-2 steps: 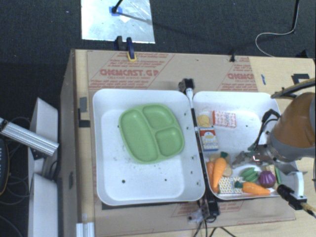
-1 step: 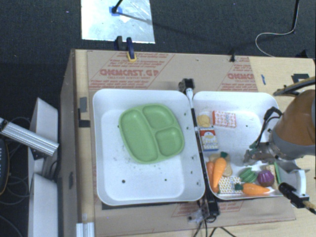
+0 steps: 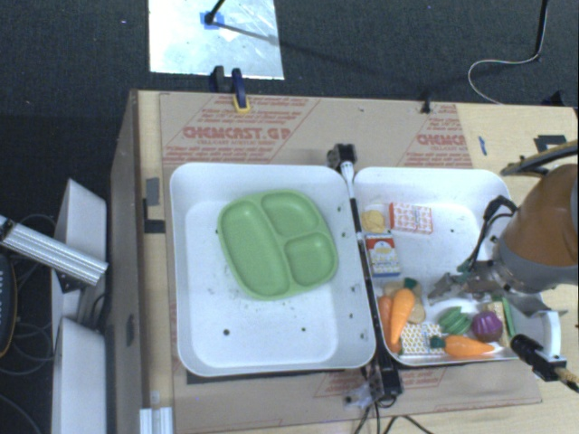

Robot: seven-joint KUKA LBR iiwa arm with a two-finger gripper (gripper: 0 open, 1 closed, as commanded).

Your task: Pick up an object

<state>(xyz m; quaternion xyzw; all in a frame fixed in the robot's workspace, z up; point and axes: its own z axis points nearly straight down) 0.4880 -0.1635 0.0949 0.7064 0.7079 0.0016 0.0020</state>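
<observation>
The right white bin [image 3: 452, 193] holds several toy foods. A red-and-white packet [image 3: 412, 217], a yellow piece [image 3: 374, 218] and a small box [image 3: 384, 253] lie toward its far left. An upright carrot [image 3: 401, 307], a checkered packet [image 3: 416, 337], a green vegetable [image 3: 455, 320], a purple vegetable [image 3: 487, 325] and a second carrot [image 3: 469, 346] crowd the near edge. My gripper [image 3: 457, 284] hangs low over the bin's near right part, just above the green and purple vegetables. Nothing can be seen held in it.
The left white bin [image 3: 194, 269] carries a green divided plate [image 3: 276, 242]. A black clip [image 3: 342, 156] sits at the far end of the ridge between the bins. The arm's grey body with its orange band [image 3: 547, 229] covers the right bin's right side.
</observation>
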